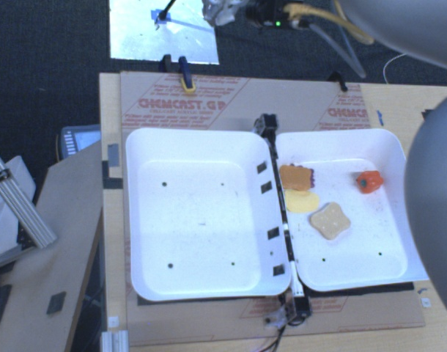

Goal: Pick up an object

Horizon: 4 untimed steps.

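Note:
The right bin (388, 141) holds several small items. An orange-brown waffle-like piece (297, 177) with a purple edge lies against its left wall, and a flat yellow piece (303, 202) lies just below it. Toward the bin's middle is a tan slice of toast (330, 221). A red-orange vegetable (368, 182) rests near the right wall. My gripper (225, 2) hangs high at the top of the view, beyond the bench's far edge and well away from both bins. I see nothing held in it.
The left bin (135, 196) stands beside the right one, joined by a black-clipped divider (271, 189). A shiny metal sheet (163, 20) lies beyond the bench. A blue-yellow clamp (185, 75) grips the far edge. The grey arm body (432, 218) overhangs the right bin's right side.

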Each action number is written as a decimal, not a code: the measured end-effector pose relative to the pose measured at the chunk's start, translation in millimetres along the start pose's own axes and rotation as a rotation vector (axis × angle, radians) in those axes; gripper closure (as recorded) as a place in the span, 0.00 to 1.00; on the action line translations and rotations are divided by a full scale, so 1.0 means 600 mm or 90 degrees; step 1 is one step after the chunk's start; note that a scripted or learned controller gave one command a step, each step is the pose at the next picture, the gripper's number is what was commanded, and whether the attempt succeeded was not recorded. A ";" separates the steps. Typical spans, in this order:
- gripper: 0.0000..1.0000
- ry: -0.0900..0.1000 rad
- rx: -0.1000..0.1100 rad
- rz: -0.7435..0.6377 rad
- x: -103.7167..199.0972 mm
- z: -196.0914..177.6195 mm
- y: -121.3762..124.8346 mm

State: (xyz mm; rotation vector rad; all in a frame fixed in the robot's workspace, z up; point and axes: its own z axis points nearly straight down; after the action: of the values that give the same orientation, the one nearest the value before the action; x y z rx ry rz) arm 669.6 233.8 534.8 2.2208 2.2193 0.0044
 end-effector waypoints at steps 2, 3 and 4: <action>1.00 0.001 -0.001 -0.003 0.001 -0.020 -0.002; 1.00 -0.002 0.008 0.001 -0.087 0.104 -0.151; 1.00 -0.001 0.004 -0.004 0.005 0.215 -0.037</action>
State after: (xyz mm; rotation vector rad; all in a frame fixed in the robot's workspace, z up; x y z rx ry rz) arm 648.0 236.7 406.0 2.2161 2.2289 -0.0030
